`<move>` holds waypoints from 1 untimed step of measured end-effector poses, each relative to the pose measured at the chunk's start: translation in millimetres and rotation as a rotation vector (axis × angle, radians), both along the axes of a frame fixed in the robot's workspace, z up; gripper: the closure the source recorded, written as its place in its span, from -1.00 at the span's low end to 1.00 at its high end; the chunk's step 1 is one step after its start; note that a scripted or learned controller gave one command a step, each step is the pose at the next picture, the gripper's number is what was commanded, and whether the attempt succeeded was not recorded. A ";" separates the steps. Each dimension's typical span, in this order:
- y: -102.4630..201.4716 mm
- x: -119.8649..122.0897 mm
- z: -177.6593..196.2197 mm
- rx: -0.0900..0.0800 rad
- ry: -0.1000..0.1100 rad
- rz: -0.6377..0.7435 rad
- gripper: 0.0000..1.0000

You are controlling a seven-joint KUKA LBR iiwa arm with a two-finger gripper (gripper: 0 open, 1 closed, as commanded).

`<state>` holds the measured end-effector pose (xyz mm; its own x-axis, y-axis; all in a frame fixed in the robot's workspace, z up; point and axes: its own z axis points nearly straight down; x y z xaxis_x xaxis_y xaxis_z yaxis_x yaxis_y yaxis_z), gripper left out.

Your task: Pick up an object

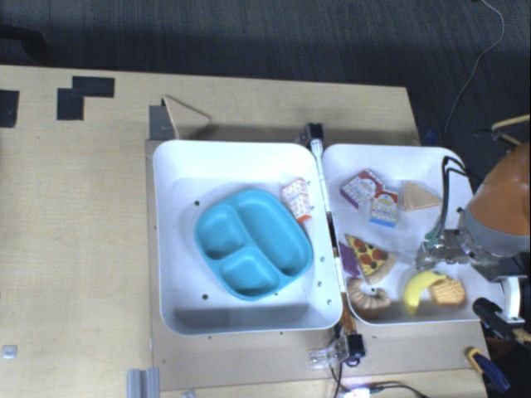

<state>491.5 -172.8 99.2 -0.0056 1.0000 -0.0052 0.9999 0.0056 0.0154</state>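
Banana, the toy nearest the gripper, lies in the right bin beside a waffle and a donut. Gripper aperture cannot be determined. Farther off, the left bin holds a blue divided plate.

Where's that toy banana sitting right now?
The banana lies in the right bin, near its front edge, between the donut and the waffle, just below the pincer.
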 end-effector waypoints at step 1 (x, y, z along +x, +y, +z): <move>0.1 -0.1 -0.1 0.000 0.000 0.000 -1.00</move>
<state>491.5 -172.7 99.1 -0.0057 1.0000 -0.0051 0.9999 0.0058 0.0150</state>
